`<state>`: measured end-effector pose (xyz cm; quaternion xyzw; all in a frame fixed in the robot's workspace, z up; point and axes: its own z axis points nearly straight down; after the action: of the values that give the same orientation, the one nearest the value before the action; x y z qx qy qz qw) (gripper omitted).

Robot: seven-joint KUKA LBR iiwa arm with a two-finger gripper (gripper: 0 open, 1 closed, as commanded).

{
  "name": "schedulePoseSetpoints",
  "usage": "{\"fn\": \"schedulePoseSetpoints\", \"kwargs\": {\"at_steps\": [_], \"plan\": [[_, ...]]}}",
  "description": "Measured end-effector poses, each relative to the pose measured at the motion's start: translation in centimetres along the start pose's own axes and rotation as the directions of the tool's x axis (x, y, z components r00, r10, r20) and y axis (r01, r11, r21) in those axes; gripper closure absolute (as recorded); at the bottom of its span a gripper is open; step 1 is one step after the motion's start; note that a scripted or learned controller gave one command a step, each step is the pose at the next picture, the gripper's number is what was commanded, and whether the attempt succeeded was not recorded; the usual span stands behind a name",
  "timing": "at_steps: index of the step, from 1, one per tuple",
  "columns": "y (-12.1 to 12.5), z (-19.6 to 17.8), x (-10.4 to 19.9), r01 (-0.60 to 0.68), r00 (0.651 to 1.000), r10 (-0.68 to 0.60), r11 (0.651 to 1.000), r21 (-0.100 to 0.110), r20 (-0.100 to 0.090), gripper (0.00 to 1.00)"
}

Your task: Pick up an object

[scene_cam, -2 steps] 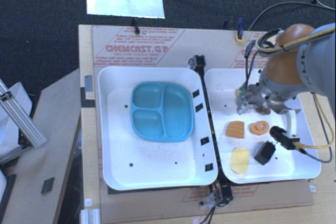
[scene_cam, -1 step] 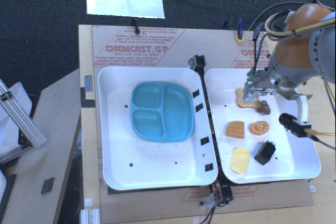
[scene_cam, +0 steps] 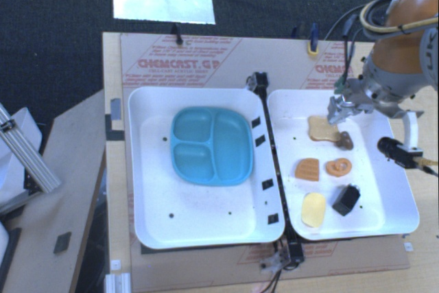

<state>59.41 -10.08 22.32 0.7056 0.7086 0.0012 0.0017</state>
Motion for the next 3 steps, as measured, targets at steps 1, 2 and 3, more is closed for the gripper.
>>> {"fn": "schedulePoseSetpoints", "kwargs": {"at_steps": [1, 2, 3], "plan": [[0.1, -2.4, 0.0, 0.001, 1.000, -0.001, 1.000, 0.001, 0.000, 1.00], [1.1, -1.1, 4.9, 0.005, 1.000, -0.005, 1.000, 0.002, -0.002, 1.00], [1.9, 0.0, 10.3, 0.005, 1.000, -0.005, 1.000, 0.002, -0.002, 1.00]]}}
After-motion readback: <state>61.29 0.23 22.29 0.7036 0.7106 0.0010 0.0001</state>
